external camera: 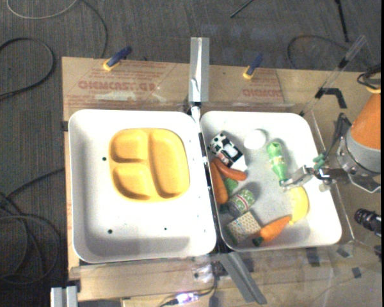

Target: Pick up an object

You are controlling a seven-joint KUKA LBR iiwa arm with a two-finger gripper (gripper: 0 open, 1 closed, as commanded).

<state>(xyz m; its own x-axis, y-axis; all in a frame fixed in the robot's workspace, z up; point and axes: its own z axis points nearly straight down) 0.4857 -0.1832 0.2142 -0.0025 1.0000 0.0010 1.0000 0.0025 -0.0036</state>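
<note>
The right bin (pixel 322 234) holds several small objects: a black-and-white toy (pixel 226 149), a white lid (pixel 256 137), a green bottle (pixel 276 157), a red sausage (pixel 229 171), a can (pixel 241 201), a checkered box (pixel 243 225), an orange carrot (pixel 275 228) and a yellow banana (pixel 300 204). My gripper (pixel 293 179) reaches in from the right over the bin's right half, low between the green bottle and the banana. Nothing shows held in it.
The left bin (pixel 83 171) carries a yellow divided tray (pixel 149 163). A metal post (pixel 199 69) stands behind the seam between the bins. Two clamps (pixel 117 57) hold the cardboard sheet at the back. Cables lie on the floor at left.
</note>
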